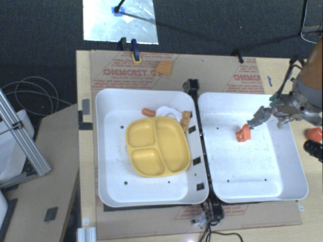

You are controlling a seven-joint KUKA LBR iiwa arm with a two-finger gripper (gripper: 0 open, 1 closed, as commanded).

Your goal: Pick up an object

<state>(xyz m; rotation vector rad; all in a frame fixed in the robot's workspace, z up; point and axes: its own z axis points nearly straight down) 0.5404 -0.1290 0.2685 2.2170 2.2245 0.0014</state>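
A small orange block lies in the right bin, near its upper middle. My gripper reaches in from the right and sits just above and to the right of the block, very close to its top edge or touching it. The block looks to be resting on the bin floor. In the left bin a yellow divided plate lies at the middle. Above the plate are an orange sausage-shaped piece, a white item and a small brown block.
The divider between the bins carries black clips. A tan piece and a blue-yellow clamp sit on the cardboard behind the bins. An orange item and a black one lie right of the right bin.
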